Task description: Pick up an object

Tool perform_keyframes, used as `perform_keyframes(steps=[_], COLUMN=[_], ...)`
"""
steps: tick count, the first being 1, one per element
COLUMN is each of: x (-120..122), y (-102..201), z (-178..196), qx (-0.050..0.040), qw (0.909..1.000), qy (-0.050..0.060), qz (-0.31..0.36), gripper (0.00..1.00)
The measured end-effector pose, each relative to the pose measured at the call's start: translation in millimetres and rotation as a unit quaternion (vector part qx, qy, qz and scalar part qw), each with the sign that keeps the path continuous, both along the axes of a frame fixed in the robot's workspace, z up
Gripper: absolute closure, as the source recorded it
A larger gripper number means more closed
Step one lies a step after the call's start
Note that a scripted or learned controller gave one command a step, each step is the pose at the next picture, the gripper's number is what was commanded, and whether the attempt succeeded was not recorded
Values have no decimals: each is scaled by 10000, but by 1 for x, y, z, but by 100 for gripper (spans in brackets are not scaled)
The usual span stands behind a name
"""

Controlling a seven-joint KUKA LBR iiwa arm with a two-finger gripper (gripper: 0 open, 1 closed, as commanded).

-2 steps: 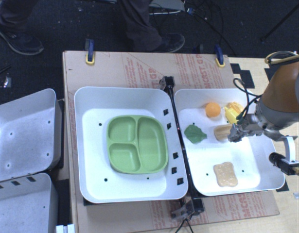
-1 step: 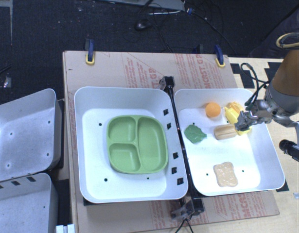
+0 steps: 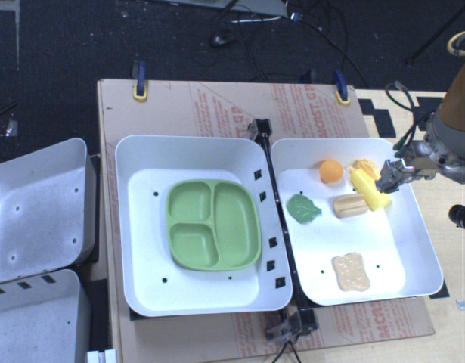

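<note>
Bench (image 3: 187, 104) of brown board carries two shallow white bins side by side, with blue-and-yellow clamps at its far edge; left bin (image 3: 134, 203) holds a green divided plate (image 3: 214, 224) with three compartments, lying flat near the bin's middle; right bin (image 3: 413, 225) holds the small things; an orange ball (image 3: 331, 171) sits toward the far edge of that bin, roughly midway along it; just beside it, toward the far right corner, lies a yellow banana-like piece (image 3: 368, 188), slanting down toward the bin's middle, with a paler yellow ridged bit (image 3: 364, 166) at its far end; a tan cylinder (image 3: 350, 206) lies on its side touching or almost touching the banana's lower end; a crumpled green leafy piece (image 3: 302, 208) lies near the bin's left wall, well apart from the ball; a beige flat slab like a slice of bread (image 3: 350, 271) rests near the front edge, apart from the rest; the arm comes in over the right wall of the right bin, and the gripper (image 3: 389, 177) sits low just at the right side of the yellow piece, dark fingers pointing toward it; whether those fingers are apart or together, or have anything between them, cannot be told from this slant; nothing is seen lifted off the bin floor
</note>
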State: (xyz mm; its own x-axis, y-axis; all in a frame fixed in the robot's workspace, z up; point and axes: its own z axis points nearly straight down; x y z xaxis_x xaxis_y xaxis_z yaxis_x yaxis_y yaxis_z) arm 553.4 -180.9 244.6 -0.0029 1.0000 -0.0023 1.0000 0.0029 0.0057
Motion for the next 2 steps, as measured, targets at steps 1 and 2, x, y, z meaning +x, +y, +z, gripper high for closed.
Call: perform_keyframes(steps=[1,2], x=[-8,-16], y=[55,106], z=[-10,-18], qx=[16,21], qw=[10000,10000], qy=[37,41], qz=[18,21], gripper=[100,100])
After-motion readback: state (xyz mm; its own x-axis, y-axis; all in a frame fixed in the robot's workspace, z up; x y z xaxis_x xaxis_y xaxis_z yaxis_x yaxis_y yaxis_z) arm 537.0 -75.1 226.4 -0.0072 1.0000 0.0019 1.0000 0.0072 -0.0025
